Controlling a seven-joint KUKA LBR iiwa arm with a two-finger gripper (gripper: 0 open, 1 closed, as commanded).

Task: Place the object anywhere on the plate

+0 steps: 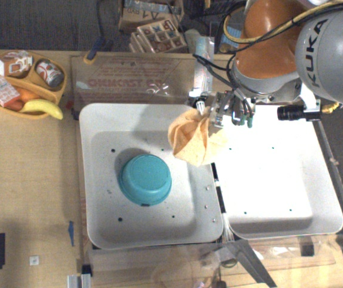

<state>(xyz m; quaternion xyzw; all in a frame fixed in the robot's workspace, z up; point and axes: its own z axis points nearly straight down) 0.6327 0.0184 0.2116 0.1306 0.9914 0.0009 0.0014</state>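
step: carry phase by my read; orange-yellow cloth (196,138) hangs from the end effector (214,114), its top bunched between the fingers, so closed on the cloth; grip point is small in view, looks pinched rather than draped
object: cloth dangles over the seam between the left bin (99,221) and the right bin (315,215), at the left bin's upper right corner
target: teal plate (146,179) sits in the left bin, looks upside down, apart from the cloth, toward lower left
next: needs travel left and down over the plate, then release; limp cloth may slide off the domed top
surface: tan desk (27,191); fruit tray (21,89) at far left
room: boxes and cables behind the bins
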